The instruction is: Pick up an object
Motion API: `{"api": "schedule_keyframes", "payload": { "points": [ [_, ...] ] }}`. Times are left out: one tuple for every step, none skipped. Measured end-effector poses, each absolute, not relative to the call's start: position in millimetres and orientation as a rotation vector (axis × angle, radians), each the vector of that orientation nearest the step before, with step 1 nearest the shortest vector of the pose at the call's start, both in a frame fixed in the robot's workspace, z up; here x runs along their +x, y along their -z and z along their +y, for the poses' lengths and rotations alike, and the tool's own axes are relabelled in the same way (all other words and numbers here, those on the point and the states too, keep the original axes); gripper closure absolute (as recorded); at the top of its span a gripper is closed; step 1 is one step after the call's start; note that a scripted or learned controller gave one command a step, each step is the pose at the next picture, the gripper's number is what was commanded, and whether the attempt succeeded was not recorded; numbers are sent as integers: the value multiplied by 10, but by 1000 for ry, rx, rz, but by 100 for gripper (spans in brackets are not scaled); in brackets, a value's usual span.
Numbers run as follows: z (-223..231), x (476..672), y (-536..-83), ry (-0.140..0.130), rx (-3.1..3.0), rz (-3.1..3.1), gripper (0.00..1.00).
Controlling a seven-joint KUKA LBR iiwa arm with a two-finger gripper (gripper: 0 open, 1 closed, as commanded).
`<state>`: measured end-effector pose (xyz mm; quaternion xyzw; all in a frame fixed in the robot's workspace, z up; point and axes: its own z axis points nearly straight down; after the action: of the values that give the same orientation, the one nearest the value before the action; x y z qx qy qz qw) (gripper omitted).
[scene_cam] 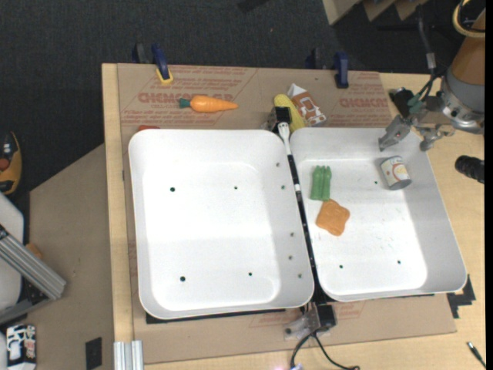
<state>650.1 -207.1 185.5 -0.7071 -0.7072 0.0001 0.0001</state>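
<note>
We are hovering our open gripper [410,136] over the right bin's [431,230] far edge, cardboard-topped bench [231,99] sitting on dark carpet [69,21].

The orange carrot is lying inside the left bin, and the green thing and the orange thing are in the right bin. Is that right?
Not quite. The camera view shows the carrot lying on the board behind the left bin, not inside it. The green thing and the orange thing are in the right bin, as you said.
</note>
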Motion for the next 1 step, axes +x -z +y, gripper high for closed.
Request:
{"api": "schedule_keyframes", "payload": {
  "points": [
    [-1773,6650,-1017,3,-2224,-2225,0]
  ]
}}
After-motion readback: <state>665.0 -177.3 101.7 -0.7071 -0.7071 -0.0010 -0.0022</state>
